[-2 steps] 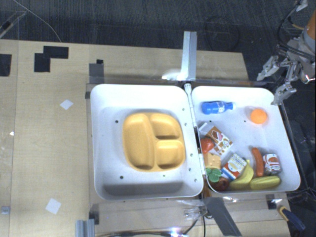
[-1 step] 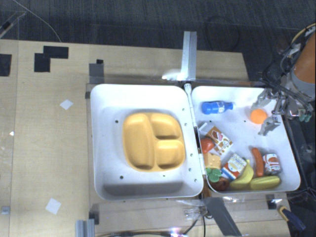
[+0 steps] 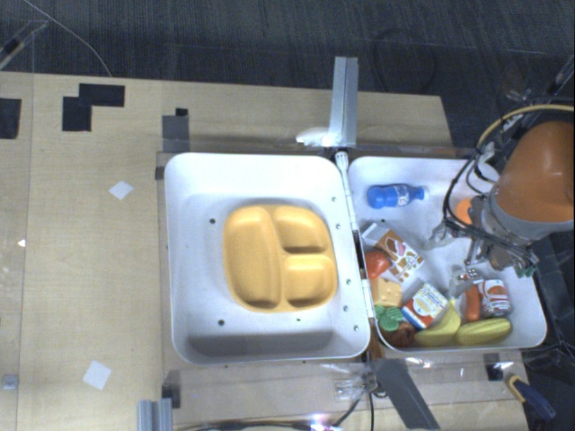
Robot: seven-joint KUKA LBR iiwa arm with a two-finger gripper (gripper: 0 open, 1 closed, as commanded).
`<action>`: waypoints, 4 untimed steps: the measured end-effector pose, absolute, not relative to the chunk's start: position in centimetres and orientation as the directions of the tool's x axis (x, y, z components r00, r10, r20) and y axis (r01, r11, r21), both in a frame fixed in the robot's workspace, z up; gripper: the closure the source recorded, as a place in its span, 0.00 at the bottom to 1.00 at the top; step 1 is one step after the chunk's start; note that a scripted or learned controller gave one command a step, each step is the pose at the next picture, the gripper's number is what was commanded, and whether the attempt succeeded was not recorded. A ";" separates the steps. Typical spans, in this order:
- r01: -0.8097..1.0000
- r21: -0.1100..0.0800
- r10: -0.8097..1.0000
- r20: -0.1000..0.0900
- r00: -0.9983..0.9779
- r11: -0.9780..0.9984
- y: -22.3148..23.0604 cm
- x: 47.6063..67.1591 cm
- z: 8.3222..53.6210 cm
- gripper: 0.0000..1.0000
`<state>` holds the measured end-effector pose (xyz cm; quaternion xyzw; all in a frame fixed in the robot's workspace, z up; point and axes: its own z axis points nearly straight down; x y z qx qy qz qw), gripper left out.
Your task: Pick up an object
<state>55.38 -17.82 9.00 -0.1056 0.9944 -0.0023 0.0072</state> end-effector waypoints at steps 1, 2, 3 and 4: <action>-0.229 -0.005 -0.229 -0.021 -0.973 0.973 -12.4 63.3 18.6 0.00; -0.359 -0.006 -0.359 -0.010 -0.933 0.933 -19.8 62.3 16.8 0.00; -0.487 -0.007 -0.487 -0.009 -0.874 0.874 -19.6 57.7 9.1 0.00; -0.399 -0.008 -0.399 -0.012 -0.917 0.917 -20.6 50.9 9.0 0.00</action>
